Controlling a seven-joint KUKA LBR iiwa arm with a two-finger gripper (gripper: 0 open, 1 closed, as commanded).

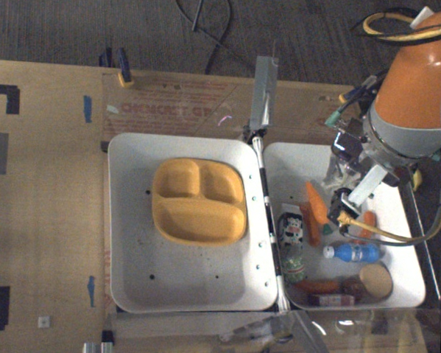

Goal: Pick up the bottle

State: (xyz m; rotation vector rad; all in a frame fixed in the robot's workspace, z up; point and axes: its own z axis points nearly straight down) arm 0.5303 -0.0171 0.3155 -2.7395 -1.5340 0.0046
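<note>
Two bottles: both lie on their sides in the right bin (415,291). A blue-labelled bottle (356,253) lies toward the front right, its white cap pointing at the divider. A cow-labelled bottle (293,241) lies along the divider wall.
My target: the blue-labelled bottle, I judge, since it lies freer on both long sides.
Neighbours: a carrot (316,210) lies just behind the cap end, and a round brown thing (376,280) sits just in front of the body. Neither seems to touch it.
Gripper (344,182): it hangs over the back half of the right bin, near the carrot's far end and apart from the bottle. I cannot tell how wide it stands; the wrist hides it. I see nothing gripped.
Handling: I judge it small, light plastic, smooth and round. It is likely to roll at first touch, and its thin wall may give under a squeeze.
Where I'd grip: across the labelled body at mid-length, square to its long axis, away from the narrow cap.
Left bin (122,226): it holds a yellow divided plate (199,202), well apart.
</note>
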